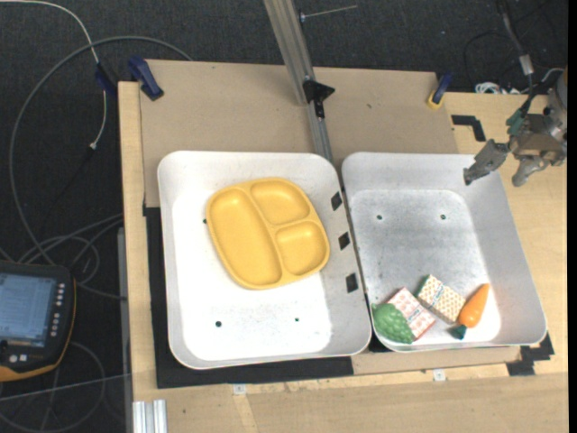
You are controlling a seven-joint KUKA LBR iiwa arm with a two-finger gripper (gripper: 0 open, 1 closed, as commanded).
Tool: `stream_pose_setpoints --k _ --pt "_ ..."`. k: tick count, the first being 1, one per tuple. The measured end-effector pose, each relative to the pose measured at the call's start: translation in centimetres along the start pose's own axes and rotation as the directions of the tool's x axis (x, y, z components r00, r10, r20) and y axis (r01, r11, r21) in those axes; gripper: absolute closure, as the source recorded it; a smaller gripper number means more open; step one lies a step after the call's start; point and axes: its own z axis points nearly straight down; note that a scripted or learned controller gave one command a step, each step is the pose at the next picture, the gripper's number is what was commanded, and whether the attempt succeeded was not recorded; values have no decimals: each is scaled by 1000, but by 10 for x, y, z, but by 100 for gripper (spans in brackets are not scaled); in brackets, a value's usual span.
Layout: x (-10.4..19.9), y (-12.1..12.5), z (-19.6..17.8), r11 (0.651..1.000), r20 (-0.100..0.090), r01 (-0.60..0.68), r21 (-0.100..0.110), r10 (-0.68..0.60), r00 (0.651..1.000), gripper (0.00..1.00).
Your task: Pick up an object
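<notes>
tray (261, 233): smooth yellow plastic | bins (194, 332): matt white, right scuffed grey | bench (225, 106): bare wood

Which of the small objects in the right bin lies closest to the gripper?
The orange carrot, farthest right in the cluster, is nearest the gripper; the patterned boxes and green toy lie farther left.

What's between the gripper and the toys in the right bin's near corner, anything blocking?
Nothing visible. The gripper, fingers spread, hangs over the right bin's far right rim. The carrot, two small boxes and green toy cluster in the near corner, with bare bin floor between.
</notes>
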Motion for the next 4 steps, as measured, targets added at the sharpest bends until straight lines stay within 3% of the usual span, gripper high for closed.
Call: stream_pose_setpoints --k 1,4 --pt "0 0 0 1000 0 1 0 -1 1000 0" --pt "-8 5 161 1000 -1 -1 6 1 1000 0"
